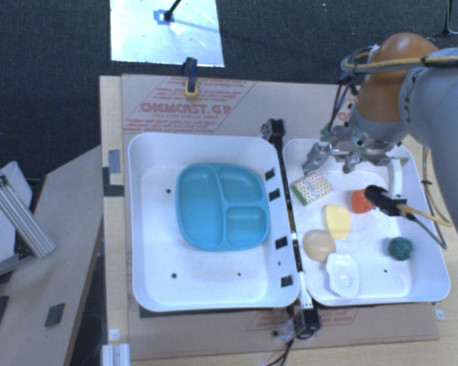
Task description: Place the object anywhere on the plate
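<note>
- Nearest to the camera, at the 6 o'clock end of the right bin (427,284), lies a white egg-shaped toy (342,273), with a beige round piece (318,244) just beside it at 11 o'clock.
- Further up in this bin I see a yellow slab (337,220), a speckled block (311,188), an orange-red piece (361,201) and, well apart at 4 o'clock, a dark green ball (400,248).
- A blue divided plate (222,207) sits in the middle of the left bin (149,204) and carries nothing; so I judge the task is not started.
- At the 12 o'clock end of the right bin the tool (337,156) hangs near the speckled block; if its fingers are open or closed, I cannot tell, and no object shows between them.
- Which object is meant is not clear; all candidates lie in the right bin.
- Risk: the pieces around the yellow slab lie close together, so a descent there can push a neighbour or close on two things.
- Risk: the raised wall between the bins can catch a low-carried object.
</note>
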Controlling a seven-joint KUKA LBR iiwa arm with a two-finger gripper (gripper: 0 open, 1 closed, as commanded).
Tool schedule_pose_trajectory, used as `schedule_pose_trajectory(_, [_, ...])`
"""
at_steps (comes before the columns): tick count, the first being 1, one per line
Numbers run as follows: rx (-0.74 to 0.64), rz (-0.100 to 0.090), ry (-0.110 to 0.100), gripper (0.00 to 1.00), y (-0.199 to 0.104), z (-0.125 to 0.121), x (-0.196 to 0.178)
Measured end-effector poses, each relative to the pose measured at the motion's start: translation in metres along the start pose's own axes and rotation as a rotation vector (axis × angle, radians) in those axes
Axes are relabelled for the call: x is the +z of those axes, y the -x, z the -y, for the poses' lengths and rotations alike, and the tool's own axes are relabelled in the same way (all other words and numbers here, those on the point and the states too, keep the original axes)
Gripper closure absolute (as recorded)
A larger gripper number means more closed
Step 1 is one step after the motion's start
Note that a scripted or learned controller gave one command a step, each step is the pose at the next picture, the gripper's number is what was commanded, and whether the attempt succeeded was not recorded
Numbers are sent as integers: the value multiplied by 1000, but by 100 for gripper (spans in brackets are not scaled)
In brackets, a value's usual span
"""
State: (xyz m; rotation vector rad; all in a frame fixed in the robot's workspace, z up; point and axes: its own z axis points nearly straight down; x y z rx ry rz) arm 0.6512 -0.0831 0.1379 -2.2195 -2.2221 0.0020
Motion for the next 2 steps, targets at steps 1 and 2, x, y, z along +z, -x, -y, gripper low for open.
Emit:
schedule_pose_trajectory(1, [1, 0, 3, 0, -1, -1, 51])
schedule_pose_trajectory(2, [1, 0, 7, 100, 0, -2, 37])
